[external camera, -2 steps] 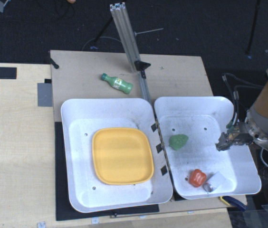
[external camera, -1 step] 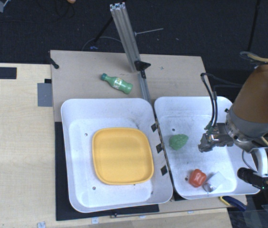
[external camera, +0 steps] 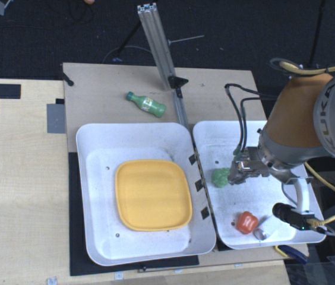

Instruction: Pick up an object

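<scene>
A small green object [external camera: 220,177] lies in the right bin [external camera: 227,138], near its left wall. My gripper [external camera: 237,173] hangs just to the right of it, almost touching it, below the grey arm with its orange band. A red object [external camera: 246,222] sits near the right bin's front edge, with a small grey piece [external camera: 259,234] beside it. A yellow square plate [external camera: 153,194] lies flat in the left bin [external camera: 96,153].
A green bottle [external camera: 146,104] lies on the bench behind the left bin. A slanted metal rail [external camera: 161,46] runs down to the gap between the bins. Black cables [external camera: 242,108] loop over the right bin's back part.
</scene>
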Robot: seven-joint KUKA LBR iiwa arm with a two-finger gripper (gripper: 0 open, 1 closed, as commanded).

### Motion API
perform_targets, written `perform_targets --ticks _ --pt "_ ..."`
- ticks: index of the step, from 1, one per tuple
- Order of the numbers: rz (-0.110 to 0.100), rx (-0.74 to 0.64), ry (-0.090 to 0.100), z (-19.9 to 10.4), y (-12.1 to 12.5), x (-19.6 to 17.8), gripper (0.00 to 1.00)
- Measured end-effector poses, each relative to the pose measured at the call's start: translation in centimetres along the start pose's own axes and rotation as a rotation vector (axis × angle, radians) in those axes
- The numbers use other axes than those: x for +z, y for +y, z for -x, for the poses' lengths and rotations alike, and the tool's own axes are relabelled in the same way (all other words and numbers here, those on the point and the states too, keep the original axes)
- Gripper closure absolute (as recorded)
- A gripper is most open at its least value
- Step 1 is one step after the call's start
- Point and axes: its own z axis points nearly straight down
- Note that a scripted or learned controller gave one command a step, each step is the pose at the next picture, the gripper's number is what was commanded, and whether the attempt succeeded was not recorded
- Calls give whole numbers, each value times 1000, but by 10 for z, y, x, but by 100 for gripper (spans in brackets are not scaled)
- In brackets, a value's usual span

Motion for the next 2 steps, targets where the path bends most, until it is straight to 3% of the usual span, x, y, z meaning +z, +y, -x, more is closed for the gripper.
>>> perform_targets --ticks 2 --pt "0 1 0 -103 17 -11 100"
